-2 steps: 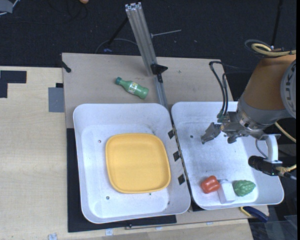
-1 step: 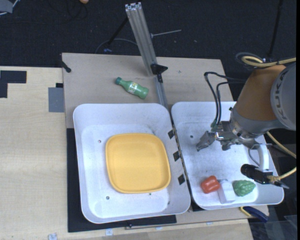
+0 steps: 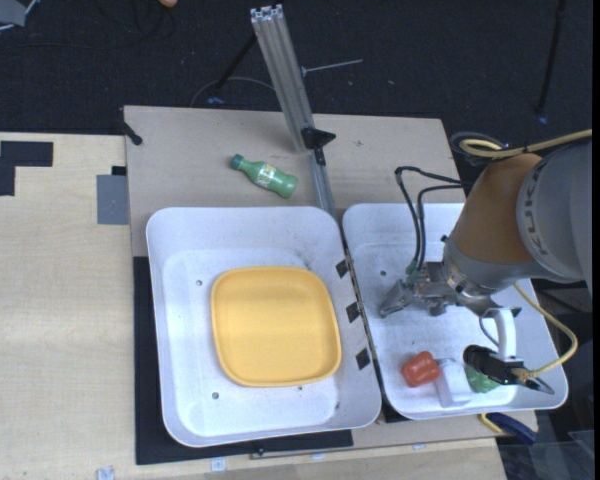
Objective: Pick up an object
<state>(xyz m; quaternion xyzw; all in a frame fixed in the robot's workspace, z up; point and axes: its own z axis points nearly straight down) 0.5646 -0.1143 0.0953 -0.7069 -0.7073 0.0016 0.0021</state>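
Note:
My gripper hangs low over the middle of the right bin, pointing left toward the divider between the bins. A red rounded object lies on the bin floor below the gripper, near the front edge and apart from it. A small green object lies to the right of the red one, with a white piece between them. A yellow square plate rests flat in the left bin.
A green bottle lies on its side on the bench behind the left bin. A slanted aluminium bar rises from the back, ending near the gap between the bins. Black clips line the divider.

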